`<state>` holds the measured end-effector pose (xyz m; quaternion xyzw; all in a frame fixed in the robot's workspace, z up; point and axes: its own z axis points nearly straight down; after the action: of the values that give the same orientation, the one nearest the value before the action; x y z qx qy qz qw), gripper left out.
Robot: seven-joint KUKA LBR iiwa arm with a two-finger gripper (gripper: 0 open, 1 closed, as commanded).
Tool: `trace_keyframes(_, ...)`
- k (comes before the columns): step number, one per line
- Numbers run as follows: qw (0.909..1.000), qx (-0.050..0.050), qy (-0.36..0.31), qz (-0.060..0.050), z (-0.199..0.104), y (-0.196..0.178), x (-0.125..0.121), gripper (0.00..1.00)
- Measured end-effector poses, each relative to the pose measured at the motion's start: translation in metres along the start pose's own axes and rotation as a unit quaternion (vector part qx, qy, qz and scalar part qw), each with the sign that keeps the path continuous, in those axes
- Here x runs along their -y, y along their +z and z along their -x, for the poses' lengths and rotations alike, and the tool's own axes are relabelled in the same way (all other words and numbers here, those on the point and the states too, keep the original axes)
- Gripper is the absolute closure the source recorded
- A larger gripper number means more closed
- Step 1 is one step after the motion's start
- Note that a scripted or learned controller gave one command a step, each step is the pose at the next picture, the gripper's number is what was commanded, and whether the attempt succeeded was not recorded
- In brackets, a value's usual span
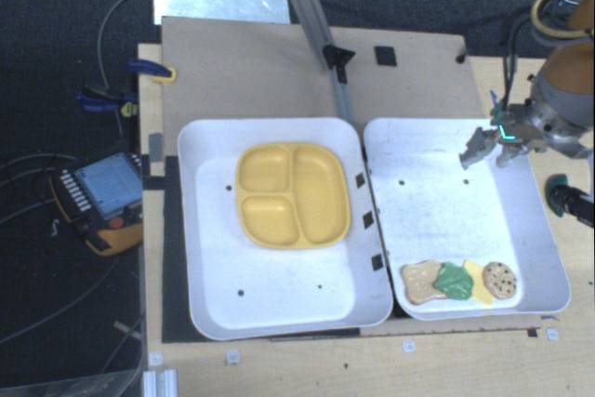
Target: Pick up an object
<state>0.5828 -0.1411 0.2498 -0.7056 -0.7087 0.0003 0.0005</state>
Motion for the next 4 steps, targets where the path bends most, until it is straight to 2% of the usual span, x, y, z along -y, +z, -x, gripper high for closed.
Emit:
trace_keyframes(1,1.0000,0.000,0.000,0.001,0.000,-0.001,-0.001,0.00)
trace_keyframes(3,1.0000,0.000,-0.001,0.001,-0.004,0.096,-0.020,0.00)
trace_keyframes(4,1.0000,0.000,0.001,-0.001,-0.009,0.158,-0.018,0.00)
